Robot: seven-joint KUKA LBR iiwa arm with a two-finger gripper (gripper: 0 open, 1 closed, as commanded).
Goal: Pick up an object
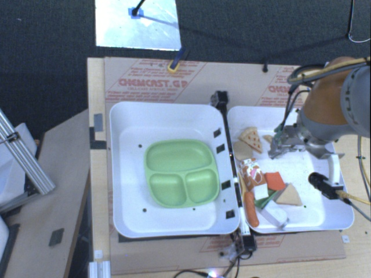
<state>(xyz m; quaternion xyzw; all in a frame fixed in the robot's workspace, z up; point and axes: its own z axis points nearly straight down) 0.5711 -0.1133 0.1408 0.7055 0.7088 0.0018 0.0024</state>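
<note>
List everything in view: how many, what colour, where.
left bin: one, white, bench's left
divided plate: one, green, in left bin
right bin: one, white, beside left bin
pizza slice: one, tan, red-spotted, right bin's back
carrot: one, orange, right bin's front left
block: one, red-orange, right bin's middle
wedge: one, tan, right of block
small pieces: several, white, red, green, near carrot
shiny sheet: one, silver, dark surface behind bench
arm: one, grey and orange, entering from right
gripper: one, grey, above right bin's back
</note>
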